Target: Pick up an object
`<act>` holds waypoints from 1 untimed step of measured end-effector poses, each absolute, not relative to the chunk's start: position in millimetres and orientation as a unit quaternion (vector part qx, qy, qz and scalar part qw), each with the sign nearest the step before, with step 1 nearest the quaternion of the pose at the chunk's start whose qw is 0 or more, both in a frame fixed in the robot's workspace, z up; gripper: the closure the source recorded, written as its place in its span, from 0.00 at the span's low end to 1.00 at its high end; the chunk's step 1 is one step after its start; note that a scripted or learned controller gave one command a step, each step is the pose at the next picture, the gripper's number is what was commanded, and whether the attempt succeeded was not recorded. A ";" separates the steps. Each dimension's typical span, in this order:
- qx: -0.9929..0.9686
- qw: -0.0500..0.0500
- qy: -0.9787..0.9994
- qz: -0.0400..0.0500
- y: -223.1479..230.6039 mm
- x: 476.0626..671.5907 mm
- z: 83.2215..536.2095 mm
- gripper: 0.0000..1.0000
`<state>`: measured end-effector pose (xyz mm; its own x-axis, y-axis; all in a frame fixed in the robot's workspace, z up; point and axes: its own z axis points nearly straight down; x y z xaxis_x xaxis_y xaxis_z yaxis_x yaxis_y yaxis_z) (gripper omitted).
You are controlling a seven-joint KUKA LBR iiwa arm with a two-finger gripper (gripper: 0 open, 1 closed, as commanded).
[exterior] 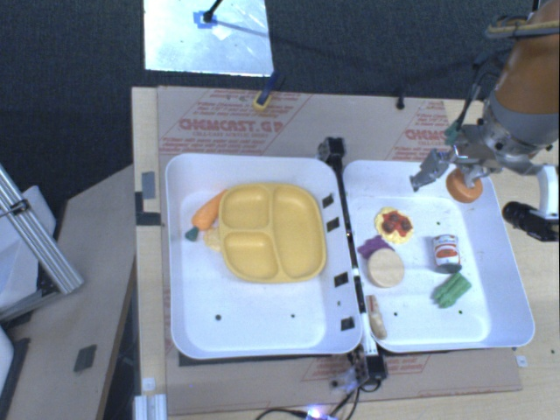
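Near the right bin's [516, 322] front edge: green vegetable [451, 290], can [446, 252], all ungrasped. Claw [448, 171] above the back edge beside an orange piece [464, 188]; grip state unclear. Pickup not yet done.

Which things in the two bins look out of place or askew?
The carrot in the left bin is wedged at a slant between the yellow divided plate and the bin wall, partly tucked under the plate's rim. A small tan piece lies against the middle divider of the right bin. Nothing looks spilled or broken.
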<state>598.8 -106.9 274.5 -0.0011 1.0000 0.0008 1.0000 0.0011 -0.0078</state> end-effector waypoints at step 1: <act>-0.706 -0.001 -0.708 0.000 -106.7 600.4 279.8 0.00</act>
<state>600.4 -106.7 279.8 -0.0028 1.0000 -0.0001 1.0000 0.0028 0.0014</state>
